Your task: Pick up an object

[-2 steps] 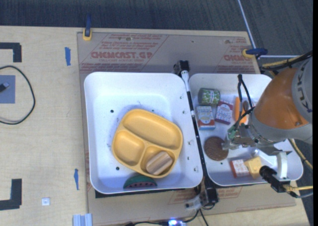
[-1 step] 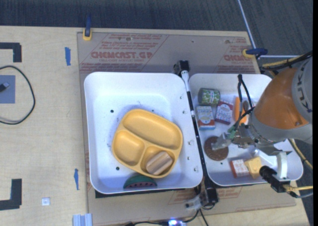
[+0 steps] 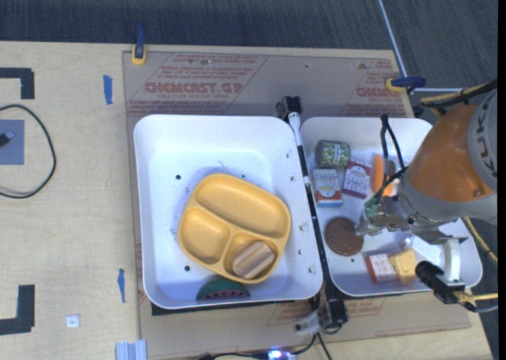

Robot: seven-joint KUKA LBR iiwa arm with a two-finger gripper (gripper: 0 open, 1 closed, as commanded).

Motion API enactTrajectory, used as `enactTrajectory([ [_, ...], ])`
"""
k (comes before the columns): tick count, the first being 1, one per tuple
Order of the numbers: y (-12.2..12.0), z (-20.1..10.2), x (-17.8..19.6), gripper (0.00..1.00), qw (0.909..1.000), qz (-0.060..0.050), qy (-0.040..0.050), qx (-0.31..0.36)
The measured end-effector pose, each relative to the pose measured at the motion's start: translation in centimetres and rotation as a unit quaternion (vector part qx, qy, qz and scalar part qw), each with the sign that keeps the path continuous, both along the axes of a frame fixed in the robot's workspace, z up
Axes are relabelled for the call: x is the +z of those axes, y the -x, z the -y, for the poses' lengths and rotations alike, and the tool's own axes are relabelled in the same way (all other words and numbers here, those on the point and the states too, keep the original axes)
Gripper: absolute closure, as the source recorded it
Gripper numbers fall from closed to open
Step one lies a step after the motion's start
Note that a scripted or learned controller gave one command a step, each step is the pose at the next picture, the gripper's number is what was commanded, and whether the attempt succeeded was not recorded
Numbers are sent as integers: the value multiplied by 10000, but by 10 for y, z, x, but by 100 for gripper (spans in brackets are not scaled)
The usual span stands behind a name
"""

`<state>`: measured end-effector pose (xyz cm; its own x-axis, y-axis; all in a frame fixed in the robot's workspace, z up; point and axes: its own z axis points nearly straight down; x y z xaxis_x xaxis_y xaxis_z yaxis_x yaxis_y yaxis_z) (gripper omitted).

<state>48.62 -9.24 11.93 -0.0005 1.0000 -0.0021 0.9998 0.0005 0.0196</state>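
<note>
In the right bin [image 3: 443, 275] we see small objects: a green can [image 3: 333, 153] on its side, two small cartons [image 3: 327, 187], an orange carrot [image 3: 379, 173], a flat brown disc [image 3: 343, 236], and a red box [image 3: 380, 267] beside a yellow block [image 3: 405, 266].

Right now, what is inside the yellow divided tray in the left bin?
The yellow tray holds a tan bread-like roll in its lower right compartment. Whatever lies under the roll is covered.

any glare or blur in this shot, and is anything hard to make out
Camera view: lighting is even, with mild glare on the white left bin and soft shadow under the yellow tray; the picture is slightly soft, so labels on the small packages in the right bin are unreadable; the arm hides part of that bin.
</note>
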Motion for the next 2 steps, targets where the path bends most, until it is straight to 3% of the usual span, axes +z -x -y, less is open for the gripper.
enactTrajectory([
  [1, 0, 0, 0, 0, 10000, -1, -1, 0],
  [2, -1, 0, 10, 100, 10000, 20, 5, 4],
])
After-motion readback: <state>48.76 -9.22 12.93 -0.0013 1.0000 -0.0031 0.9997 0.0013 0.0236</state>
